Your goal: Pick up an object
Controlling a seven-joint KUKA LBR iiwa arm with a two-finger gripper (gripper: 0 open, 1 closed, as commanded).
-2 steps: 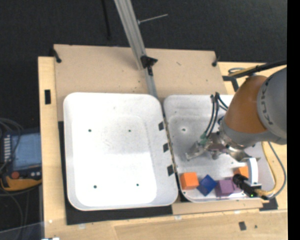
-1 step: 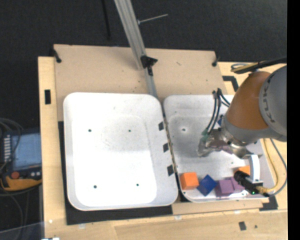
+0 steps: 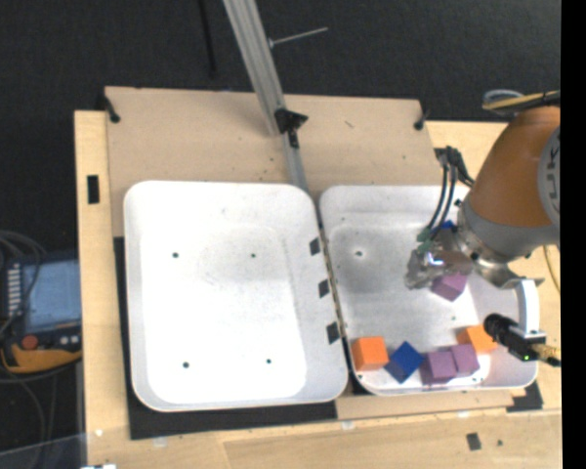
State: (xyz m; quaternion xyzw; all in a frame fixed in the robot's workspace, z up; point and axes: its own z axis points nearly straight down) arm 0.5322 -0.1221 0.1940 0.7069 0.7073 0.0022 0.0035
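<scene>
The surface [image 3: 225, 135] carries two white bins side by side. The left bin [image 3: 225, 291] sits beside the right bin [image 3: 371, 252], over which the grey and orange arm [image 3: 513, 189] reaches. Its jaws [image 3: 432, 267] pinch a purple block [image 3: 451, 284], held above the bin floor. Along the right bin's near edge lie an orange block [image 3: 370, 352], a blue block [image 3: 404, 362], two purple blocks [image 3: 450, 364] and another orange block [image 3: 479, 337].

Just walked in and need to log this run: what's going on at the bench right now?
The grey-and-orange arm reaches in over the right bin, its gripper low inside it, right against a purple block. Whether it has that block is unclear. More blocks lie along the bin's near wall: an orange one, a blue one and two purple ones.
</scene>
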